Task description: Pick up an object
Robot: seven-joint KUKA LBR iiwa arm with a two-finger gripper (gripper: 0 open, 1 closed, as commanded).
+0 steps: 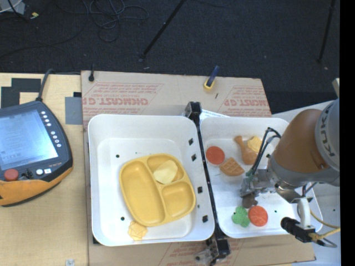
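My gripper [250, 195] hangs low in the right bin [222, 127], just above a green toy [241, 217] and a red round toy [258, 215] near the bin's front wall. Further back in this bin lie a red disc [215, 155], an orange waffle-like piece [232, 167] and an ice-cream cone toy [248, 146]. The arm's grey body and orange band [299, 143] cover the bin's right side. I see nothing held by the gripper.
In the left bin [105, 148] sits a yellow divided tray [138, 193] with a pale slice [165, 173] in one compartment. A small yellow piece [137, 231] lies at the front. A teach pendant [30, 148] rests on the far left.
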